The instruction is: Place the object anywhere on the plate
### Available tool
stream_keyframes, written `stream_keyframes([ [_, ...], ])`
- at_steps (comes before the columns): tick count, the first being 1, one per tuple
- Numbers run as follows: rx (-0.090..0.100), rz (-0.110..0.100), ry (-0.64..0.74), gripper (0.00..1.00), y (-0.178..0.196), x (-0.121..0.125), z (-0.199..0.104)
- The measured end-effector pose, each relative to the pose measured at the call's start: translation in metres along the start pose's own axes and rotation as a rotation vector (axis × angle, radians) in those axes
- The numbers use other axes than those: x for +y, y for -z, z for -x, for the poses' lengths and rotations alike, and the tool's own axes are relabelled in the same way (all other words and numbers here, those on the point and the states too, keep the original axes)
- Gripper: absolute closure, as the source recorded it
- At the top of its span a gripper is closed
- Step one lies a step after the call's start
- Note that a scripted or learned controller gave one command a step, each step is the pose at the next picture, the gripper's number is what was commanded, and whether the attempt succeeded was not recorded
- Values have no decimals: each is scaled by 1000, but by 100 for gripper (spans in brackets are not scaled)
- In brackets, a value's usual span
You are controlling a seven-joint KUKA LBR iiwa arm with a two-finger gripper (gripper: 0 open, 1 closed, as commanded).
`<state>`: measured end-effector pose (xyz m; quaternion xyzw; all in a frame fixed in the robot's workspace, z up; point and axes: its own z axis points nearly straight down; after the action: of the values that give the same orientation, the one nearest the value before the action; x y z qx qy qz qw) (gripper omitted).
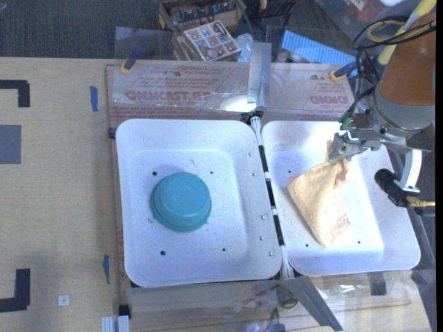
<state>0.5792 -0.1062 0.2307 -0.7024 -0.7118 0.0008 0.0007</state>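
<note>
You have the cloth (324, 203) in the right bin (398, 254), lying on the floor of it and rising at its upper corner toward the gripper (344, 149). It is a pale tan, almost buttery yellow piece of fabric, crumpled and soft, with faint reddish marks near its lower middle. Its shape reads as a rough wedge: a broad left point near the bins' shared wall, a lower tip pointing toward the near side of the bin, and a narrow gathered neck climbing up and to the right. That neck is bunched and creased, and it ends right at the fingertips, so you can see the fabric pinched between them; the gripper is closed on that top corner while most of the cloth rests on the bin floor.

The arm (408, 81) comes in from the right, its orange band above the grey wrist, over the far right part of the right bin.

The plate (181, 200) sits in the left bin (138, 144), well apart from the cloth with the divider between them. It looks like a round teal dish with a raised rim, resting a little left of that bin's middle. Small dark specks dot the floor around it. The cloth touches no part of the plate.
</note>
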Motion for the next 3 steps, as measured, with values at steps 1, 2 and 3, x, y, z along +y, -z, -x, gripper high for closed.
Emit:
stream_keyframes([
  [1,0,0,3,100,-6,1,-2],
  [2,0,2,403,100,-15,18,-52],
  [3,-3,7,802,100,-12,28,-107],
])
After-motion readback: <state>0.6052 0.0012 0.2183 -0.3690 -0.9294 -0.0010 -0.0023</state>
